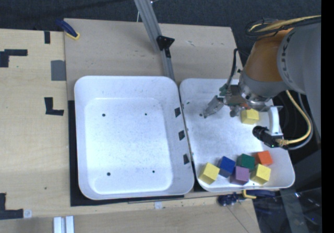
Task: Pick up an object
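While I hang over the right bin (pixel 209 138) | my claw (pixel 213 108) open, holding nothing | blocks (pixel 237 168) lower right

Even, fairly bright light falls from overhead, so the two white bins (pixel 130 133) read almost washed out, with faint glare on their rims and only soft shadows inside. The dark floor toward twelve o'clock sinks into near black, and the arm (pixel 292 54) at three o'clock is soft, slightly blurred. Overall the frame is low in resolution and grainy, with fine detail smeared.
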`<action>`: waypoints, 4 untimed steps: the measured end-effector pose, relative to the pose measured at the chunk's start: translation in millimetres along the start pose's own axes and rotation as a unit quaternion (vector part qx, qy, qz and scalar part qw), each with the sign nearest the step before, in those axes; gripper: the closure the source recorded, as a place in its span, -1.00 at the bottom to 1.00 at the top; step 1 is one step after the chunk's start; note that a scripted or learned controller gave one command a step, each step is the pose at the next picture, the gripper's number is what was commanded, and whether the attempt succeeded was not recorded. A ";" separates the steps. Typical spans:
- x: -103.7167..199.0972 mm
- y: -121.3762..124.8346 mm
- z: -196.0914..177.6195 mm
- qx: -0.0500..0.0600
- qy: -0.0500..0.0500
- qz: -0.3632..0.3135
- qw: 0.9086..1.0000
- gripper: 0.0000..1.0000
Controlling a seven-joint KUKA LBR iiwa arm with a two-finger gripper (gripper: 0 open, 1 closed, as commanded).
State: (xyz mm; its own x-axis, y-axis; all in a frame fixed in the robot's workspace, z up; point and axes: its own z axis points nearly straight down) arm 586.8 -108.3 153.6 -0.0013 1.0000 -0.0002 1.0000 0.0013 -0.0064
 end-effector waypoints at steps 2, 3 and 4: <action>0.3 -6.5 63.4 -0.001 0.000 0.000 1.000 -1.00; 1.0 -6.3 52.6 -0.001 0.001 0.000 1.000 1.00; 4.8 -10.5 -8.6 -0.005 0.000 0.000 1.000 1.00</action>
State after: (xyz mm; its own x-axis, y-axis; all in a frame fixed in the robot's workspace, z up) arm 576.4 -103.5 162.3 -0.0020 1.0000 -0.0005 1.0000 0.0020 0.0044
